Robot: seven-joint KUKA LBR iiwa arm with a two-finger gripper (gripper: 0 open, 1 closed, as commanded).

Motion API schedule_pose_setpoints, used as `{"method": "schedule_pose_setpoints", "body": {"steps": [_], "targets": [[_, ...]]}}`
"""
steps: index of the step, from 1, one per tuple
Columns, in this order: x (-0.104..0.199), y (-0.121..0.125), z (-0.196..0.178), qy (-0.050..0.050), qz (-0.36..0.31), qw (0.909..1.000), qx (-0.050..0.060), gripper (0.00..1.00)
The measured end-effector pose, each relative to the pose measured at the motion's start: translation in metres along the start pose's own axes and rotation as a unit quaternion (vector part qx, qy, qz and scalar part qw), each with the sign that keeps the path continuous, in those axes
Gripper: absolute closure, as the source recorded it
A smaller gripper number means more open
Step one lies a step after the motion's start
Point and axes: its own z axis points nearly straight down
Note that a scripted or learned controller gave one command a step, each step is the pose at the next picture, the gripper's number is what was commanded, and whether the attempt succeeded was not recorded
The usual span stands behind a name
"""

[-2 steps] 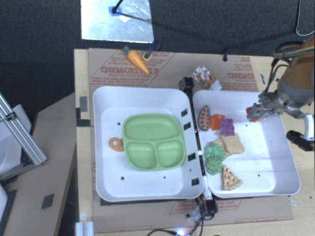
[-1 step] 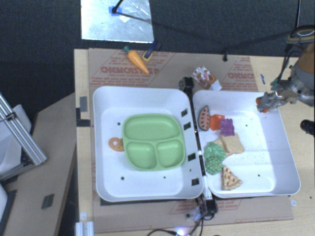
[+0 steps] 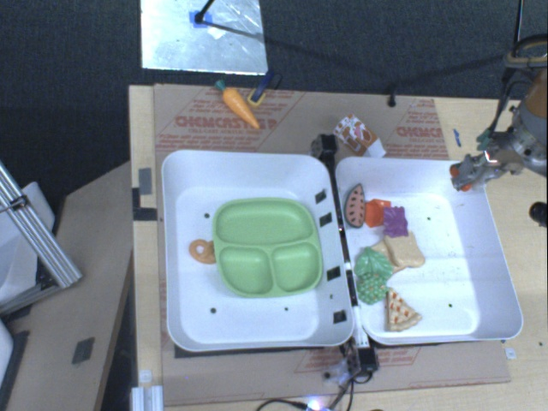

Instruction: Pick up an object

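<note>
Reaching in over the right bin's (image 3: 492, 229) far rim, the jaws (image 3: 469, 174) are seen blurred; their opening cannot be told, and nothing is seen held. The toy food cluster (image 3: 387, 259) lies well below-left of them. A miss could be caused by crowded, overlapping pieces. The wrist is angled downward.

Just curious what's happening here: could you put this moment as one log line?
arm: at right bin's far right corner | gripper: above rim, holding nothing visible | toy food: in right bin | green plate: left bin
</note>
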Motion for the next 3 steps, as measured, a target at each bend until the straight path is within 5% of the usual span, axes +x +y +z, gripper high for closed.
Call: {"method": "schedule_pose_setpoints", "body": {"steps": [3], "targets": [[0.137,0.049,-0.004,0.001,-0.002,1.0,0.001,1.0]]}}
